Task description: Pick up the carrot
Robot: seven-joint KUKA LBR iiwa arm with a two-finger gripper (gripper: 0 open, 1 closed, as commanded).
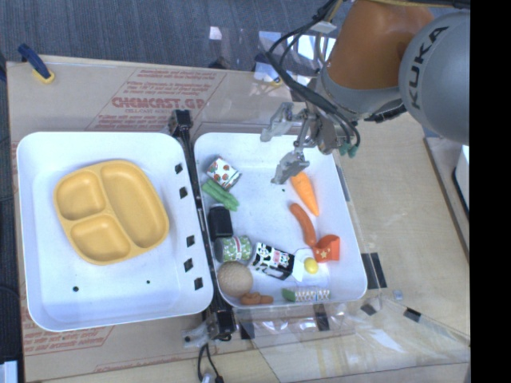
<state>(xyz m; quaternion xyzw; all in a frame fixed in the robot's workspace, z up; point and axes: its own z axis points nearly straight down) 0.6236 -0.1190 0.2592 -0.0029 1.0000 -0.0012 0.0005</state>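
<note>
Lying in the right-hand bin near its right wall, the carrot is a small orange toy cone, probably light, stiff and a little slick, best pinched across its thicker upper end. The claw hangs just above and left of that end, nearly touching; it holds nothing, and how wide it stands cannot be told.

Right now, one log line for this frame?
task: pick carrot | gripper: above right bin, beside carrot's top end | carrot: lying in bin, not lifted | left bin: yellow tray
</note>
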